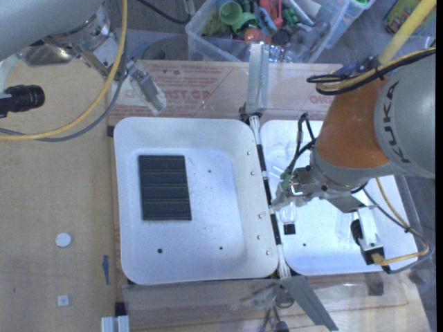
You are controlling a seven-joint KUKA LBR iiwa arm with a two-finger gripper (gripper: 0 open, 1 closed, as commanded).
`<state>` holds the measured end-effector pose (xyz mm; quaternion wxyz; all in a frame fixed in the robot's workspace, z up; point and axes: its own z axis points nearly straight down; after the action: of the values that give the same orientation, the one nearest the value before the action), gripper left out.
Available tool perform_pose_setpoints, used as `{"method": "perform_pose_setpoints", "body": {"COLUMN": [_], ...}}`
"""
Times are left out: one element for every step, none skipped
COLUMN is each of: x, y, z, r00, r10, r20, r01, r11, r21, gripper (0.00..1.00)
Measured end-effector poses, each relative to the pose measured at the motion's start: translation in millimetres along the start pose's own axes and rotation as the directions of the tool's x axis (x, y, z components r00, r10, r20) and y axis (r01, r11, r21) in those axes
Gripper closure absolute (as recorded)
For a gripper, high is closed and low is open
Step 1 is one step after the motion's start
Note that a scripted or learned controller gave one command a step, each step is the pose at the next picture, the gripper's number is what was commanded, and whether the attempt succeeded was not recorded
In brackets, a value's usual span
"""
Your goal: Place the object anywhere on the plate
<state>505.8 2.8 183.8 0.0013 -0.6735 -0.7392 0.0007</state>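
Dark ribbed rectangular plate (165,187) lies flat in left shallow white bin (228,254). Grey arm with orange band (360,137) hangs over right white bin (325,254); gripper (287,209) near the bins' divider. Finger state: cannot tell. Object not identifiable.

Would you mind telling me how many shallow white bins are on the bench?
2. One shallow white bin sits on the left, holding a dark ribbed rectangular plate; the other white bin is beside it on the right, partly hidden under the arm.

Bench (55,206), tan wood: two white bins side by side, left bin (235,151) and right bin (325,251); small white disc (63,239) at left.
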Motion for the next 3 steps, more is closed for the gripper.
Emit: {"method": "perform_pose_setpoints", "body": {"x": [82, 149, 206], "y": [-19, -9, 33], "z": [0, 22, 77], "r00": [1.0, 0.954, 0.961], "r10": [0.024, -0.301, -0.277], "r20": [0.0, 0.0, 0.002], "r01": [-0.024, 0.301, 0.277], "r11": [1.0, 0.954, 0.961], "r21": [0.001, 0.001, -0.005], "gripper": [1.0, 1.0, 1.0]}}
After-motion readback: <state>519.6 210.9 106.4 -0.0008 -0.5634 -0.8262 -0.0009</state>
